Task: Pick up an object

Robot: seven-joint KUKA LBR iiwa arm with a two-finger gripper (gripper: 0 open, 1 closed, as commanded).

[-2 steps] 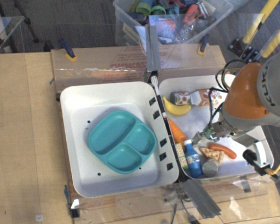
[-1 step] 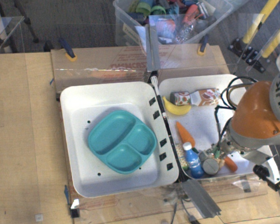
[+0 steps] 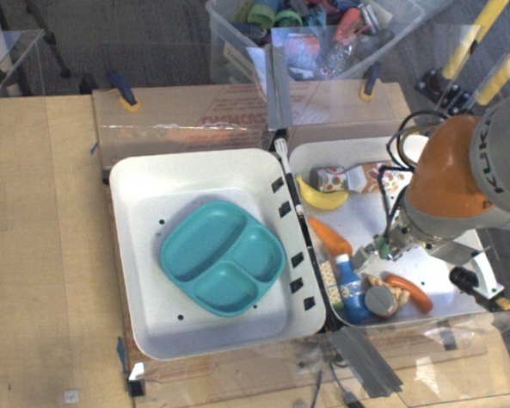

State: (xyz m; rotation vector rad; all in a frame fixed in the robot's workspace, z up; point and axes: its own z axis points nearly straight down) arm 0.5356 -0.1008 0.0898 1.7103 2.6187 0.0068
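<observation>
The carrot (image 3: 330, 236), orange and tapered, lies in the right bin (image 3: 433, 304) with its long axis slanting from upper left to lower right. Just above it rests a yellow banana (image 3: 322, 195); below it stands a blue bottle (image 3: 350, 290). The gripper (image 3: 387, 247) hangs to the carrot's right, near but apart; whether it is spread cannot be told. A teal divided plate (image 3: 221, 257) sits in the left bin (image 3: 146, 249).
</observation>
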